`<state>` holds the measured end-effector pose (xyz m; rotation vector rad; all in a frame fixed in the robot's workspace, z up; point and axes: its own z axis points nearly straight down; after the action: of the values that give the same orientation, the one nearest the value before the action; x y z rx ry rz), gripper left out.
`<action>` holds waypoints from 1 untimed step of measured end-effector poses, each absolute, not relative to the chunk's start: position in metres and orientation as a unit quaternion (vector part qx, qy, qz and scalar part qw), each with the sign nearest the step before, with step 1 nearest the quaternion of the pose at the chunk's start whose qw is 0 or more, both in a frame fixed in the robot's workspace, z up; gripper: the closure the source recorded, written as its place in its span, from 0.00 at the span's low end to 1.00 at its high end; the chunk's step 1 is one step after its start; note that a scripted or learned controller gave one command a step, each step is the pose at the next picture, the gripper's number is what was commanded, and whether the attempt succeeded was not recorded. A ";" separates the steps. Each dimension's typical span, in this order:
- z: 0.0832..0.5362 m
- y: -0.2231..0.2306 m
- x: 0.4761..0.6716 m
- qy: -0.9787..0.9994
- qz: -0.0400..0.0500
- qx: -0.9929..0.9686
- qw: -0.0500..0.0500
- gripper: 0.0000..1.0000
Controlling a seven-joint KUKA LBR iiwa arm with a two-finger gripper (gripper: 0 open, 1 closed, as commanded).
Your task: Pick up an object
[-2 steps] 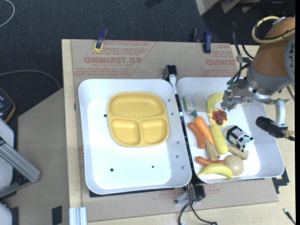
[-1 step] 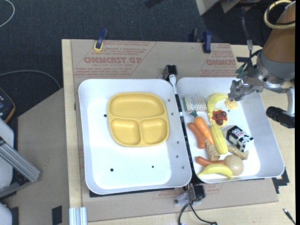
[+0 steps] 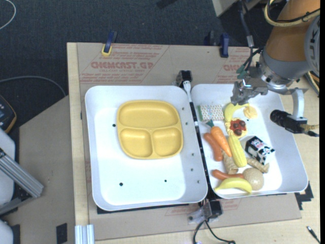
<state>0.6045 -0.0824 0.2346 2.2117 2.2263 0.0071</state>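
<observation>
Gripper (image 3: 242, 97) over right bin (image 3: 294, 161) — just above banana (image 3: 229, 111)

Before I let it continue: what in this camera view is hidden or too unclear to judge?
- Claw finger state: too small and dark, over the right bin.
- Item under the claw: partly covered; contact unclear.
- Small pale piece: too blurred to identify.
- Arm: cut off by the top-right edge.
</observation>
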 end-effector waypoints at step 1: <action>0.233 -0.062 0.606 0.708 0.001 0.706 0.001 1.00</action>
<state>0.6062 -0.0619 0.2327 2.2172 2.2238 0.0019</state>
